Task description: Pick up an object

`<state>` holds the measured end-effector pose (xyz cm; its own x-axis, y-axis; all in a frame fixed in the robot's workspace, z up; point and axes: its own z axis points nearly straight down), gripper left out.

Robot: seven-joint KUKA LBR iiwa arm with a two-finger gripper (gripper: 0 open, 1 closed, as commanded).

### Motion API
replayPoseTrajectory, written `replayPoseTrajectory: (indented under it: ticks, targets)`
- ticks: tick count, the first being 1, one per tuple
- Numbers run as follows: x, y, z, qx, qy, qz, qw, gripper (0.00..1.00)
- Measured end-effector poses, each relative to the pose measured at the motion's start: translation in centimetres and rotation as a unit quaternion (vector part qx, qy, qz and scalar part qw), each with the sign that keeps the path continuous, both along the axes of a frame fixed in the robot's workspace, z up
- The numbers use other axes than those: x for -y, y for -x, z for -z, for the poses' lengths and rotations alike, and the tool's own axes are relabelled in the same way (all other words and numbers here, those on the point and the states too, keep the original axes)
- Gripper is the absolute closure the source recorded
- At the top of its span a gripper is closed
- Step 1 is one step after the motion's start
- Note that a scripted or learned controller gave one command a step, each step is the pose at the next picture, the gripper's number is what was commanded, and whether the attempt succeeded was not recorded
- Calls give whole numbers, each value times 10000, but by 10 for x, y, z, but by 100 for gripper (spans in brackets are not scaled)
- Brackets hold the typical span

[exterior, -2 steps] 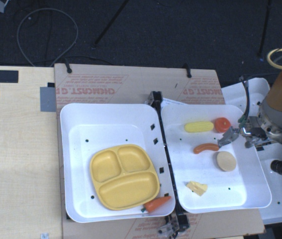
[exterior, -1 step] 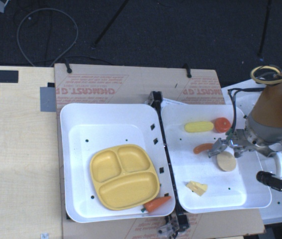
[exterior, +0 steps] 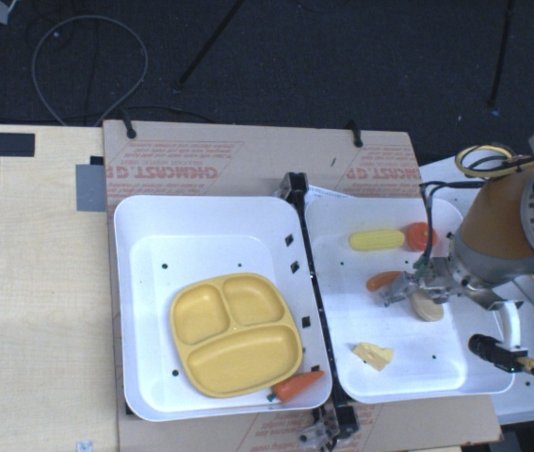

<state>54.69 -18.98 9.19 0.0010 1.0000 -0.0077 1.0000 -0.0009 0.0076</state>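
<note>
My gripper (exterior: 406,290) is low in the right bin (exterior: 450,370), reaching in from the right. Just left of its tip lies a small orange-red piece (exterior: 382,280), touching or nearly touching it. A beige rounded piece (exterior: 428,308) sits right under the gripper's near side. A yellow corn cob (exterior: 377,240) and a red piece (exterior: 419,234) lie toward the bin's far side. A pale yellow wedge (exterior: 373,354) rests near the front. Nothing can be seen between the fingers.
The left bin (exterior: 144,252) holds a yellow divided plate (exterior: 235,332), and an orange carrot (exterior: 297,385) lies in its front right corner. A black divider (exterior: 310,281) runs between the bins. The wooden bench top (exterior: 31,299) spreads to the left.
</note>
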Motion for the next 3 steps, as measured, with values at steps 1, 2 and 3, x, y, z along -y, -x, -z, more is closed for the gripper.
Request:
replayPoseTrajectory:
  ticks: [1, 2, 3]
  targets:
    - [-2, 3, -8, -56, -42, 20, 10000, 100]
    - [-4, 12, -63, -31, -37, 21, 10000, 100]
    - [-1, 11, -106, -28, -35, -16, 10000, 100]
